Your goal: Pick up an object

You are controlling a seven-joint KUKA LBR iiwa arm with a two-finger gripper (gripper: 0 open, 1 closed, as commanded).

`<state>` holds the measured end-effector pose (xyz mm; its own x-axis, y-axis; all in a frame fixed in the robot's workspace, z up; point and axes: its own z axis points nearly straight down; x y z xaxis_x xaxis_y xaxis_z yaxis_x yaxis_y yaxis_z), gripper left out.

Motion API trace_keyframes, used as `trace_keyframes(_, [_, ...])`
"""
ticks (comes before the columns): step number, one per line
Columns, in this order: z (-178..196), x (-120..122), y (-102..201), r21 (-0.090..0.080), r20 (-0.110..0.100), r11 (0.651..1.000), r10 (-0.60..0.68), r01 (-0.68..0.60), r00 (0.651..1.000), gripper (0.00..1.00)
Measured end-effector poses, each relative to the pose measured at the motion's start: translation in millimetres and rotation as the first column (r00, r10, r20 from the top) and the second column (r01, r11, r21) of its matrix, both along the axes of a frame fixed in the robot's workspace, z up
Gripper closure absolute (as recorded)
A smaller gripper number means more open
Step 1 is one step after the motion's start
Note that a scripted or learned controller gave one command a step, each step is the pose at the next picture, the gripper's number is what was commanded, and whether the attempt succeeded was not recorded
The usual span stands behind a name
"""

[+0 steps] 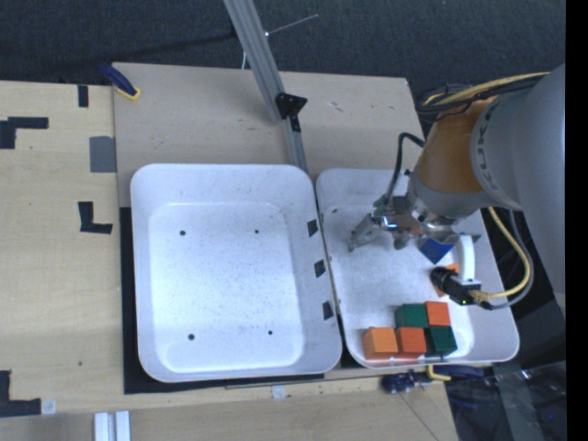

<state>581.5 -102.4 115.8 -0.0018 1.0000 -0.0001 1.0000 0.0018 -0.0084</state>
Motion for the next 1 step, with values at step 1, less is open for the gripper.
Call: trace_keyframes(1, [-26.1,-1.2,0.6,-0.001,0.003,1.0,0.0,0.0,1.0,0.0])
